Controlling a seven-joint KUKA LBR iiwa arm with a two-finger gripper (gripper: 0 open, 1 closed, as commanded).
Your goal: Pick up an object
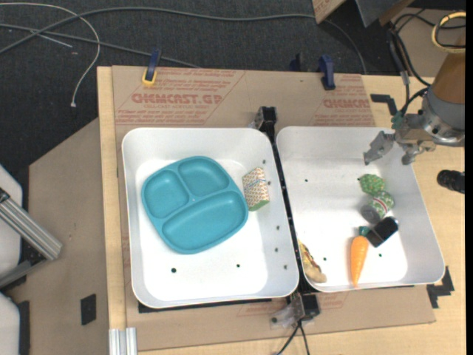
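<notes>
From the one overhead view, two shallow white bins sit side by side on a cardboard-covered surface (222, 95).

The left bin (148, 272) holds a blue divided plate (194, 203) with three compartments, lying flat toward the bin's left and middle. Just beside the plate's right edge, near the bin's right wall, lies a small patterned cloth-like item (256, 188).

The right bin (318, 161) holds several things along its right and near parts. A green crumpled object (375, 188) lies toward the right wall; just nearer than it is a small grey piece (371, 212) and a black block (383, 231), close together. An orange carrot (358, 258) lies next to the black block, its tip pointing to the near edge. A tan, banana-like item (311, 264) rests in the near left corner.

The gripper (392, 148) is above the far right corner of the right bin, its two fingers spread apart and nothing between them. It touches no object; the green object is the closest thing, a little nearer in the scene.
</notes>
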